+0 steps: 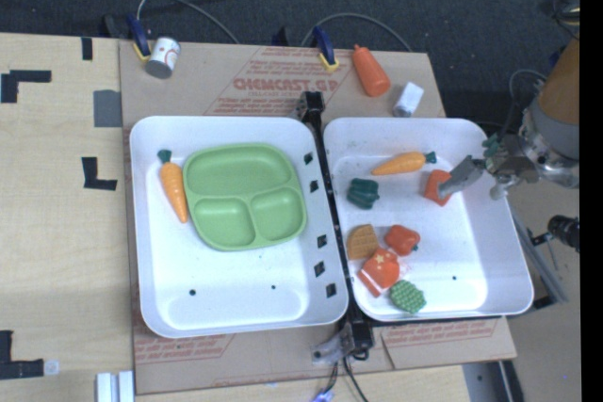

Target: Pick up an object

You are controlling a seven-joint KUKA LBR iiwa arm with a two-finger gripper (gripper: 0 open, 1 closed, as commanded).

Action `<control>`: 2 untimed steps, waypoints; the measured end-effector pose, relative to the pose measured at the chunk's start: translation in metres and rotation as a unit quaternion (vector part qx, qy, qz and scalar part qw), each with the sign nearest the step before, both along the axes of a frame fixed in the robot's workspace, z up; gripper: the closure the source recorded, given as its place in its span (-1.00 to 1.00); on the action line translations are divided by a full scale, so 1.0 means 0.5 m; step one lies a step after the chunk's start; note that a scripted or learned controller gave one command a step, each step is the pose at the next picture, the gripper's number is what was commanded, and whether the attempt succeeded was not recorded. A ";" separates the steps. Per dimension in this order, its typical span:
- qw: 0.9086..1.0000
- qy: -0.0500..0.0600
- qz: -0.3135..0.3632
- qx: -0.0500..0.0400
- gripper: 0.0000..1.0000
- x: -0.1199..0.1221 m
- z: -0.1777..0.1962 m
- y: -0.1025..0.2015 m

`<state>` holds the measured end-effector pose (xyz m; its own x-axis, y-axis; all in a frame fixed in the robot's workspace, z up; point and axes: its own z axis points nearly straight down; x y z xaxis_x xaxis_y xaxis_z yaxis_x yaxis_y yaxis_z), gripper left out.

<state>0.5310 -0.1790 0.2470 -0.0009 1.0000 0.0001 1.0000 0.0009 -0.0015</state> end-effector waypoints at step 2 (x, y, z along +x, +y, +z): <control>1.000 -0.005 0.000 0.000 -1.00 -0.051 -0.315 0.119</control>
<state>0.5056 -0.1195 0.0892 -0.0006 1.0000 0.0006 1.0000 0.0006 0.0081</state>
